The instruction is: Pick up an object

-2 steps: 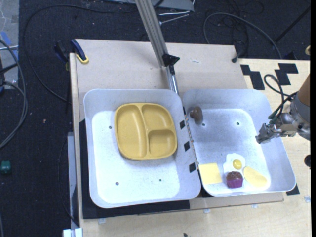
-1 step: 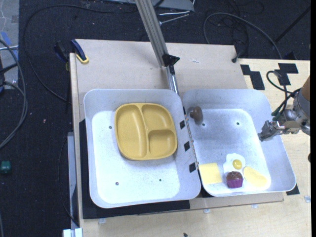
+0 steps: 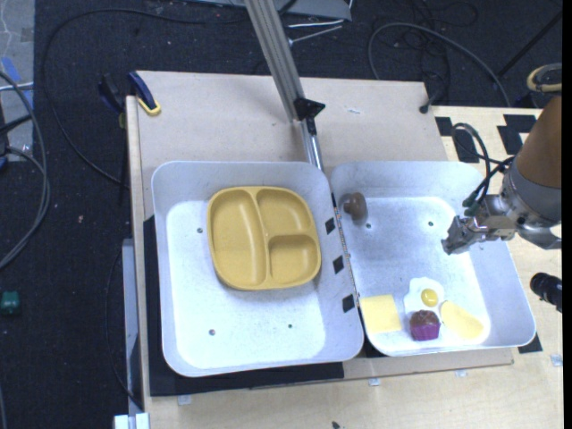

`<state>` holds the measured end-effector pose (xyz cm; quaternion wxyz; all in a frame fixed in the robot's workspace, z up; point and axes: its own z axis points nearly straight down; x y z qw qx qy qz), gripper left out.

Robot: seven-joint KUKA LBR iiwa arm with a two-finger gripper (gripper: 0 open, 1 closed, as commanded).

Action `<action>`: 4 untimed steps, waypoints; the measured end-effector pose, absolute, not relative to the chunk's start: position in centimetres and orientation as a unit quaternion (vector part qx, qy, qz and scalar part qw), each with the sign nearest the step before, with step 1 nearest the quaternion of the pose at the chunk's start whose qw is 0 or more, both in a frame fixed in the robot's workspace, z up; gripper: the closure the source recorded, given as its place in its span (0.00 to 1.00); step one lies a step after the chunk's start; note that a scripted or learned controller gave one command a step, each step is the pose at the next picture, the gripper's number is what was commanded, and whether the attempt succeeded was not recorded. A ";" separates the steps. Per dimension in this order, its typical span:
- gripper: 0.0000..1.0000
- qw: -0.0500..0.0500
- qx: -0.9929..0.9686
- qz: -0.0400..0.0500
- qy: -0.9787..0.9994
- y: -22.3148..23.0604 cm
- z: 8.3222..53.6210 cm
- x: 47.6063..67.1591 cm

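In the right bin (image 3: 500, 266) lie a small brown round object (image 3: 356, 206) near the far left corner, a yellow cheese-like square (image 3: 380, 313), a fried-egg toy (image 3: 426, 293), a purple piece (image 3: 424, 326) and a pale yellow piece (image 3: 463, 321) along the near edge. My gripper (image 3: 461, 237) hangs over the right side of this bin, well right of the brown object and above the egg. Nothing shows between its fingers.
The left bin (image 3: 179, 329) holds a yellow divided plate (image 3: 264, 238). A slanted metal pole (image 3: 279, 52) crosses the back of the bench. Cables lie at the right edge, and a blue-and-yellow clamp (image 3: 143, 94) sits at the bench's far left corner.
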<state>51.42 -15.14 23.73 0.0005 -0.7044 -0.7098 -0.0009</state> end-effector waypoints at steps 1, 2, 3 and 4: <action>1.00 0.001 -0.704 -0.001 -0.710 -9.7 24.7 51.0; 1.00 0.002 -0.704 0.000 -0.710 -4.3 23.3 50.4; 1.00 0.001 -0.704 -0.001 -0.710 2.0 23.9 49.9; 1.00 0.001 -0.704 0.000 -0.710 7.0 24.1 48.4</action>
